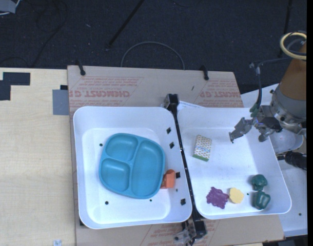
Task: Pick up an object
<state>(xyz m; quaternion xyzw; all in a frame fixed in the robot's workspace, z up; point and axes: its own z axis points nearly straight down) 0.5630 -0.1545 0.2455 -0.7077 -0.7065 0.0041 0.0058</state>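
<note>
The brown cardboard sheet under both bins reads "CHEMCRZT" mirrored in red; the tool hangs open, empty, above the right white bin.

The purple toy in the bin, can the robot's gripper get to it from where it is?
Probably yes. The purple toy lies flat on the floor of the right bin, apart from the yellow piece beside it, with nothing on top. The gripper hangs over that same bin, and open floor lies between.

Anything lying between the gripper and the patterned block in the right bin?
No. In the camera view, only bare white bin floor separates the gripper from the patterned block.
</note>
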